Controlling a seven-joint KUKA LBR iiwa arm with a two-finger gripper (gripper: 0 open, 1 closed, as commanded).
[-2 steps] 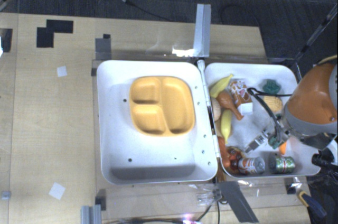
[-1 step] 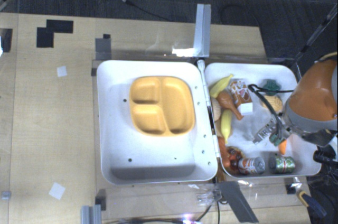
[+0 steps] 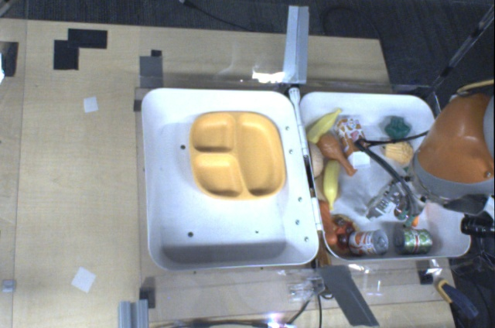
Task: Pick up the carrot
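Carrot: lying at the right bin's lower left, not yet lifted.
End effector: hovering nearby; finger state unclear.

Arm: a broad, rounded orange band with a glossy sheen sits above a grey collar of the same rounded section. Gripper: a small cluster of silver-grey metal parts with dark joints, finer detail too small to make out. A thin black cable runs out from the wrist, loops and comes back toward the metal parts; a black fitting sits just under the grey collar.
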